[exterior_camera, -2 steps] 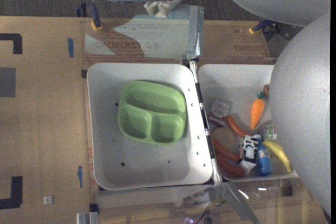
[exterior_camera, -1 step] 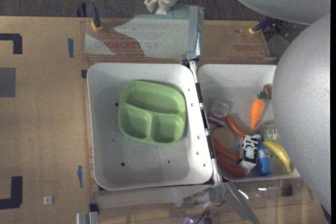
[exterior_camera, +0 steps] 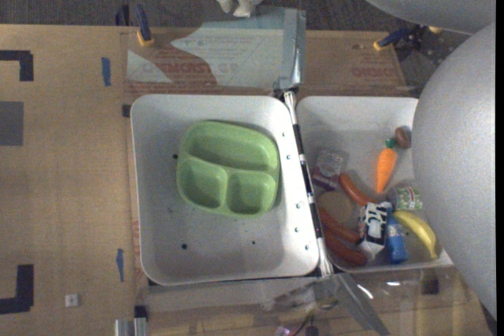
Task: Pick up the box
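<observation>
Lying in the near half of the right bin [exterior_camera: 346, 102], the black-and-white box [exterior_camera: 376, 219] is where you should look first. Its long axis seems to run roughly from the bin's far side toward its near side, but the print is too blurred for you to tell which end is the top. You get little open room around it. A blue item [exterior_camera: 396, 241] touches its right near corner, with a banana [exterior_camera: 417, 230] just beyond that. Red sausages [exterior_camera: 342, 236] crowd its left side, and a green packet [exterior_camera: 409, 197] sits near its far right. A carrot [exterior_camera: 385, 168] lies farther back, well apart from the box's far end, and bare bin floor shows between them. The bin's near rim is close to the box. The grey arm [exterior_camera: 457, 193] hangs over the bin's right edge and hides that wall from you. The left bin [exterior_camera: 157, 169] holds a green divided plate [exterior_camera: 228, 169] with bare floor round it. What looks like the tool [exterior_camera: 236, 0] hangs past the far edge of the bench [exterior_camera: 63, 169], among yellow cables; you cannot tell whether it is open or closed.
</observation>
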Tool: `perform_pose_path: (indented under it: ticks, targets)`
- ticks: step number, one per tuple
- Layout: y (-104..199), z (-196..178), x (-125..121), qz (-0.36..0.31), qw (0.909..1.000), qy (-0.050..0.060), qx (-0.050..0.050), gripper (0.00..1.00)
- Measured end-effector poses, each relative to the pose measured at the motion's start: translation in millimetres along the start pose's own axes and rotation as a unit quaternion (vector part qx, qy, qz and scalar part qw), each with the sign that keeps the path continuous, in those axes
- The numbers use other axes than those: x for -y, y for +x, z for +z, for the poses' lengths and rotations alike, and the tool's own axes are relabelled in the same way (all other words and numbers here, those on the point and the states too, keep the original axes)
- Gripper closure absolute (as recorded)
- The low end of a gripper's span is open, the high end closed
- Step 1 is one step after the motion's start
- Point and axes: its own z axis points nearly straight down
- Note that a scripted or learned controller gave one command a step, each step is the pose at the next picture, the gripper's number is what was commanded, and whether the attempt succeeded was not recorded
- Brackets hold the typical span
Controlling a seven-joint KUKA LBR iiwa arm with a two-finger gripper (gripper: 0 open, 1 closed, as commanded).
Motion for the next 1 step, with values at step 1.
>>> perform_pose_path:
  ticks: [1]
  targets:
    - [1.3, -10.5, 1.0, -0.002, 1.0, -0.001, -0.001, 1.0]
